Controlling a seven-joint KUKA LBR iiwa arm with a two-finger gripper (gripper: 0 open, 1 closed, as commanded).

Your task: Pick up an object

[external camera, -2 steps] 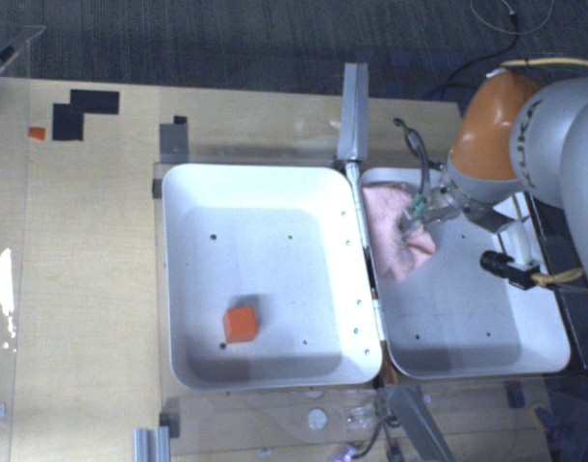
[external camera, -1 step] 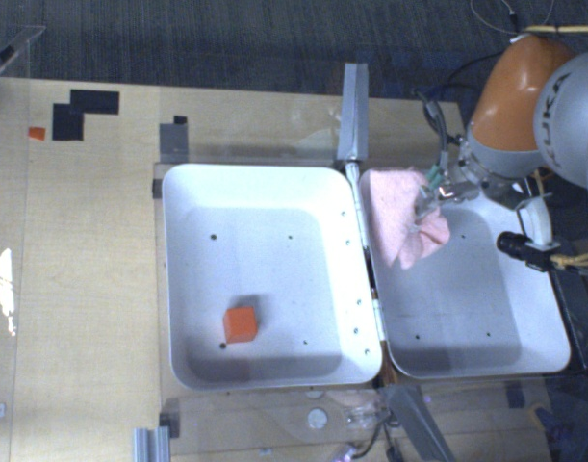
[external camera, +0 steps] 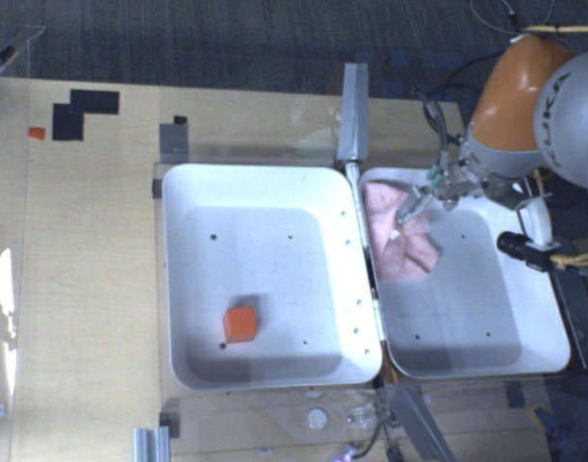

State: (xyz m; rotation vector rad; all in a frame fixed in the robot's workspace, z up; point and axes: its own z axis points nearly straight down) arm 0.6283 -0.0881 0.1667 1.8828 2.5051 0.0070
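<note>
Presently, two white bins are seen side by side on a pale wooden bench (external camera: 82, 306), and a grey upright post (external camera: 352, 114) is fixed at the far edge where they meet; every place below is given from that post. The left bin (external camera: 192, 200) is set to the left of the post and nearer the camera. A small orange cube (external camera: 241, 324) is found in it, well to the near left of the post, close to the bin's near wall and apart from all of its sides. The right bin (external camera: 534, 345) is set to the right of the post. A crumpled pink cloth (external camera: 414, 250) is spread in it, just near-right of the post's foot, along the bin's left wall and up into its far left corner.

The arm (external camera: 524, 94) is seen to the right of the post, its orange band raised above the far edge of the right bin. The gripper (external camera: 419, 205) is lowered over the upper part of the pink cloth, a short way right of the post's foot. It appears to be at or just above the cloth, but contact cannot be made out. Whether the gripper is spread or closed on anything cannot be told, since the tip is small and blurred against the pale fabric. A black L-shaped mark (external camera: 82, 112) and a small red square (external camera: 36, 134) are seen on the bench far to the left of the post.
</note>
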